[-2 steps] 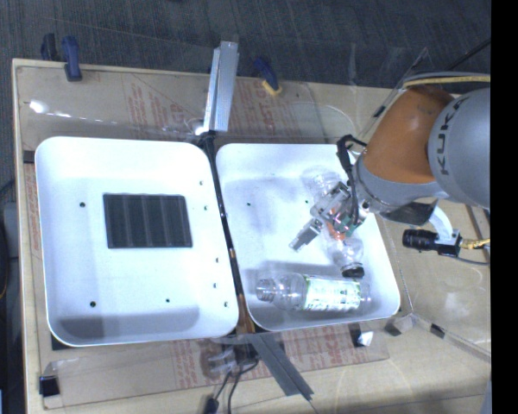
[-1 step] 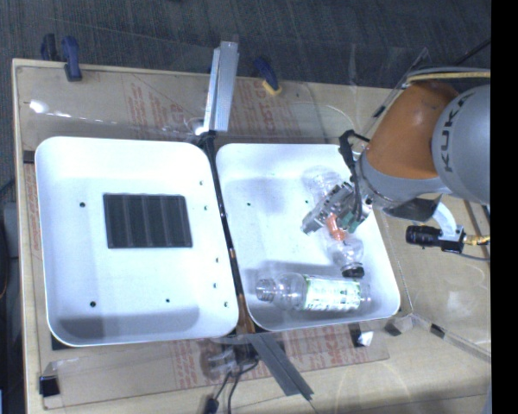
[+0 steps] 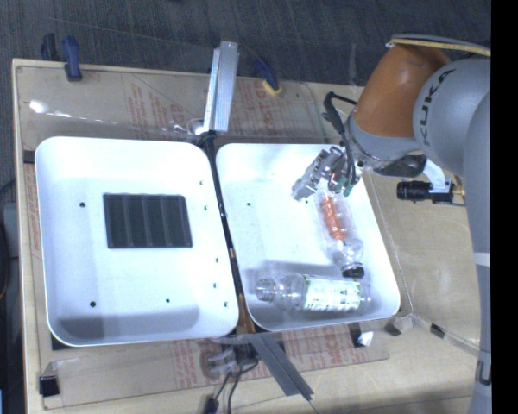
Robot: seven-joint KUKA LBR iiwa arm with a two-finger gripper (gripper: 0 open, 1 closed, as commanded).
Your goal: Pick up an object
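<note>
our gripper (image 3: 321, 177) hangs over the upper part of the right bin (image 3: 268, 166), just above the top end of a clear bottle with orange contents (image 3: 335, 222); whether the claw is wide or narrow we cannot tell from this slant. nothing sits between its tips that we can see, so we judge we are in the approach step, not yet holding anything. the bottle lies along the bin's right wall, black cap toward the front. next we would need to descend squarely over its body and close. a second clear bottle with a green and white label (image 3: 315, 293) lies along the front wall; its print is too small to read. on the arm (image 3: 440, 102) we read part of "kuka". the left bin (image 3: 69, 231) holds a dark ribbed panel (image 3: 147, 221).
</note>
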